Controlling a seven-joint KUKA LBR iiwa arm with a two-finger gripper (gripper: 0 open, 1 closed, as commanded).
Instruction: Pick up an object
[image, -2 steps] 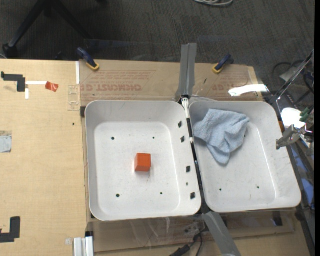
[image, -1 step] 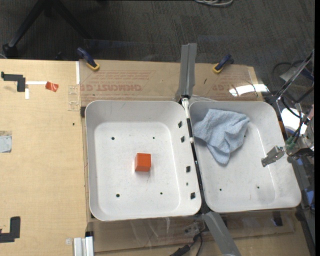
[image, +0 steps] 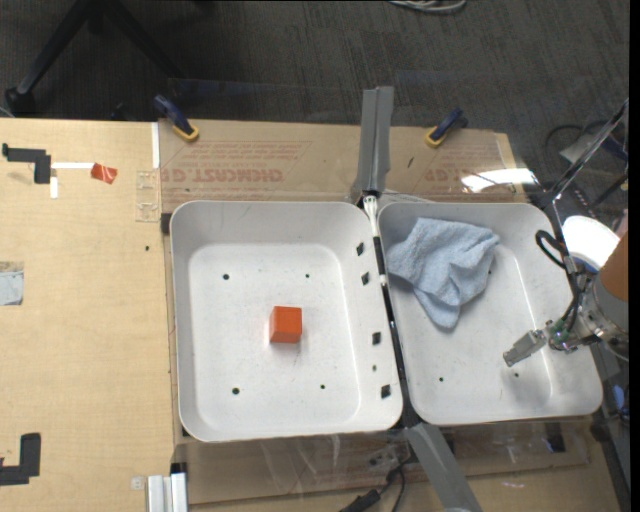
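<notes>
1. Orange block (image: 286, 325) sits mid left bin (image: 200, 400), well apart from gripper.
2. Blue-grey cloth (image: 447, 262) crumpled in right bin (image: 470, 405), upper part.
3. Gripper (image: 524, 348) low over right bin's right side; jaws state: cannot tell, nothing seen between them.

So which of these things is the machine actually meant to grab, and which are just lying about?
Part of the job:
- orange block in the left bin
- blue-grey cloth in the right bin
- gripper, low over the right bin

Just lying about:
- two clamps on the far cardboard edge
- small red piece on the bench, left
</notes>
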